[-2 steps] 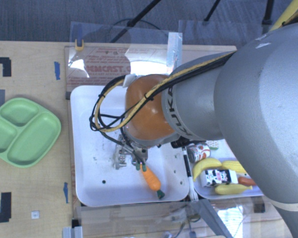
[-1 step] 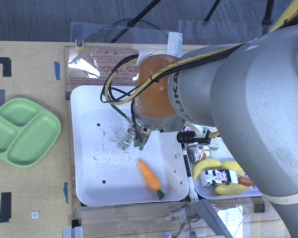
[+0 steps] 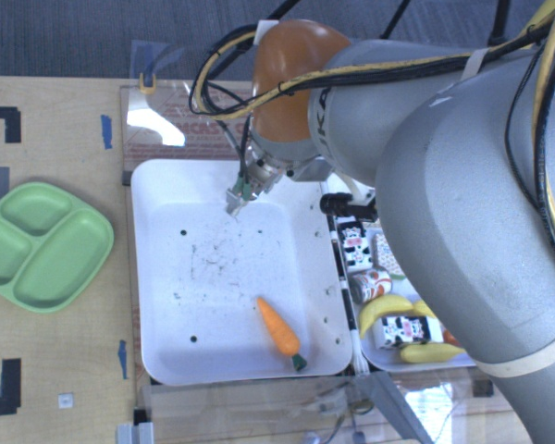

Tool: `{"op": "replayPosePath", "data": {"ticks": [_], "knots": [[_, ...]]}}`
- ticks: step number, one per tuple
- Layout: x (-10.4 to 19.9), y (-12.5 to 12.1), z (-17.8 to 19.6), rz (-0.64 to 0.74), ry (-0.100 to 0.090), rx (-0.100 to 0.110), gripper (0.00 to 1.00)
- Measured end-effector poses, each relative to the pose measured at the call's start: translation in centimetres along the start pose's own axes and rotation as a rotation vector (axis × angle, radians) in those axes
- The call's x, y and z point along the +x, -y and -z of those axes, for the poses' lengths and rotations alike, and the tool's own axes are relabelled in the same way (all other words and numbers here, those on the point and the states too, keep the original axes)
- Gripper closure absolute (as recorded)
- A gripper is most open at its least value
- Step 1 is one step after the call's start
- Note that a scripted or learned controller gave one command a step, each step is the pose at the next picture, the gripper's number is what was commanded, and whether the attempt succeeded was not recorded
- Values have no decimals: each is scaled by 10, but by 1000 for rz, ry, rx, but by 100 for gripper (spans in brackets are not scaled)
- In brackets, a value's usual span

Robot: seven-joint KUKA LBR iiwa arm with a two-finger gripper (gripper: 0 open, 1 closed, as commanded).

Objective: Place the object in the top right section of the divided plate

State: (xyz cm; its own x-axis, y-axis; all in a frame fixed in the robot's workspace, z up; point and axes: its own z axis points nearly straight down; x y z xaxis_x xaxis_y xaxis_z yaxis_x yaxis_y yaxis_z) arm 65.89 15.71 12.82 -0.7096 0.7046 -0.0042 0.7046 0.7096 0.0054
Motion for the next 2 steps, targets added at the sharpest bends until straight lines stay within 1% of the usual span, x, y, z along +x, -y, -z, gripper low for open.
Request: {"op": "replayPosePath", "data": {"ticks": [2], "knots": [[3,-5,23,9,8,-9,100]]}}
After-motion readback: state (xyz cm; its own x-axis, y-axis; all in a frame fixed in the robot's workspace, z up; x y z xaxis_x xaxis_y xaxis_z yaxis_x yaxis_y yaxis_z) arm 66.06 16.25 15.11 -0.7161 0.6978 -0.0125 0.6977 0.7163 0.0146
